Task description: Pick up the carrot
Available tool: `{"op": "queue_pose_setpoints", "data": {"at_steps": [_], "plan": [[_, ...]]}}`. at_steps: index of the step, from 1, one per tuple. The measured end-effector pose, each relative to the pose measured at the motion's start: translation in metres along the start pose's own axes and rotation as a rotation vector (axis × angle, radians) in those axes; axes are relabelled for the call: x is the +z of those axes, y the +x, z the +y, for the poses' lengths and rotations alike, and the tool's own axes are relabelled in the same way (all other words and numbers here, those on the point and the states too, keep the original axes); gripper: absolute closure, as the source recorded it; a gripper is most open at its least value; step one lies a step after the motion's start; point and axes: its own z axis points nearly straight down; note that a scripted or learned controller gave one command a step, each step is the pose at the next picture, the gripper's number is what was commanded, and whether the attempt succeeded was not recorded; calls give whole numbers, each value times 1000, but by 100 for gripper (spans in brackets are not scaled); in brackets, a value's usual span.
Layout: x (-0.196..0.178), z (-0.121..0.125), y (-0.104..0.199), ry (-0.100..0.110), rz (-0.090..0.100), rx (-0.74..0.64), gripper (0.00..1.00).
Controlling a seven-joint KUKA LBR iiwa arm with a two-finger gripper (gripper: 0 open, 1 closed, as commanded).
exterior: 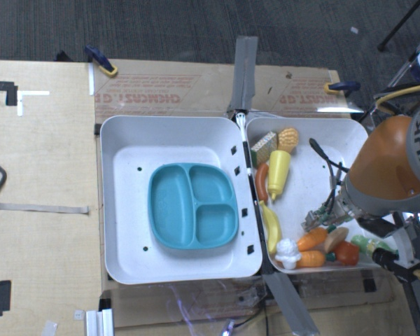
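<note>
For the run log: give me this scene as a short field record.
arm: reaches in from the right, over the right bin
claw: low in the right bin, just above the carrot
carrot: lying near the bin's front edge, not lifted
nearby: mustard bottle, banana, corn
left bin: holds a blue divided plate

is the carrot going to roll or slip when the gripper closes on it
Probably. The carrot looks like smooth, tapered toy plastic, so it may squirt out of a pinch. It lies crowded against other toy food by the right bin wall, which could stop rolling but hamper the gripper.
</note>
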Motion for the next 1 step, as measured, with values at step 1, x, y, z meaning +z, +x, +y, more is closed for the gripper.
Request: {"op": "queue_pose_setpoints", "data": {"at_steps": [1], "plan": [[-90,13,44,5,-1,361,100]]}}
